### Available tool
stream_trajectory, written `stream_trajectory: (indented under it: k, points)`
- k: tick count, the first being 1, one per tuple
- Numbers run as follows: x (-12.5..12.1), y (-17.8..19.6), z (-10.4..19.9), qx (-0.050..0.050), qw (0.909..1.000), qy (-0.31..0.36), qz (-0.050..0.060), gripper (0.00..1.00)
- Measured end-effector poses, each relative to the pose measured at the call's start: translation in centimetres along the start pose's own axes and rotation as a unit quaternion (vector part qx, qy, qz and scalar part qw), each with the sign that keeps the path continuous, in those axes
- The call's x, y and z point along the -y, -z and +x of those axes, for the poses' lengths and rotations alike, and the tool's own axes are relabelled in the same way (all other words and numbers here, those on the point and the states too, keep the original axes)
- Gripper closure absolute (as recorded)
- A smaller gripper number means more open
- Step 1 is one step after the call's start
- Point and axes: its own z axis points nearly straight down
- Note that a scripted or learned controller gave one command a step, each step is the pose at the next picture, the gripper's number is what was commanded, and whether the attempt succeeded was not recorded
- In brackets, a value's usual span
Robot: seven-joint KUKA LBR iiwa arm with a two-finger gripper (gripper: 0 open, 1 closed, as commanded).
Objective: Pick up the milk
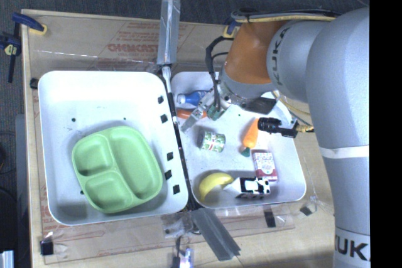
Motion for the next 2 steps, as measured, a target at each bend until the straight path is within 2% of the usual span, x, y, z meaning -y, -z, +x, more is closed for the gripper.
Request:
stream_trajectory:
  k: [1,2]
  points:
    - [3.4,7.2,7.5,-0.006,1.0000,0.005,0.000,0.00]
    - [9.0,9.4,5.9,-0.006,0.9864,-0.164,0.001,0.00]
